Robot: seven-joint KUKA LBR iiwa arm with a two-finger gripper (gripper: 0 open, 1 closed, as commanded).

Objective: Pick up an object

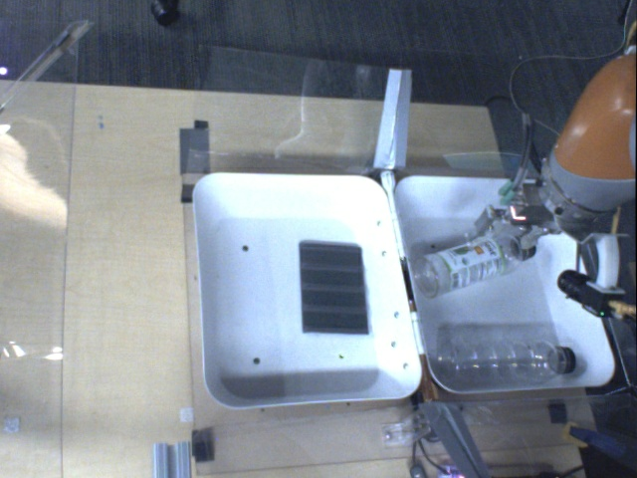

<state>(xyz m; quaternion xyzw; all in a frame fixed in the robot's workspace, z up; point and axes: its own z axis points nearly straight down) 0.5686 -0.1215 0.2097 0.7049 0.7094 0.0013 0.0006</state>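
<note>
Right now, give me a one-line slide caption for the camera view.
Gripper at one end of a labelled bottle in the right bin; clear bottle nearer, dark ribbed pad in left bin.

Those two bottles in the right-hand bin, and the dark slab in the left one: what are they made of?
Labelled bottle: looks like clear, glossy plastic; the white bin shows through beside its paper-like label. Ribbed bottle: also seemingly transparent plastic, with a dark cap, likely plastic too. Dark slab: matte black with grooves, perhaps rubber or foam; the view cannot settle which.
</note>
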